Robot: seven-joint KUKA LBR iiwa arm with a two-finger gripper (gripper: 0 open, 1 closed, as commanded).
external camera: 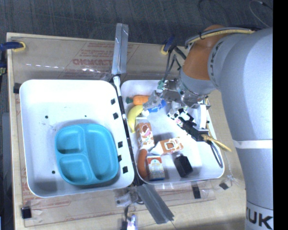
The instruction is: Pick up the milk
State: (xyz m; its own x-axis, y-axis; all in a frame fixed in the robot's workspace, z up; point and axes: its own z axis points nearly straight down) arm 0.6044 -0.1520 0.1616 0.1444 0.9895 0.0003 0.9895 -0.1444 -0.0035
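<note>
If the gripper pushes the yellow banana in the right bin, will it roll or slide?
The banana is curved, so it would probably pivot or slide, not roll. It looks smooth and glossy, so perhaps slippery. It lies by the right bin's left wall, beside a carrot, which may block it.

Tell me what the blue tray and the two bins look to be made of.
Blue tray: probably moulded plastic, matte, with rounded compartments of one uniform colour. Left bin and right bin: likely thin plastic, smooth white with soft rounded rims; the look leaves it open.

Single fixed overhead camera, angled down on both bins point(72, 92) (side by side); arm point(240, 80) enters from right.
</note>
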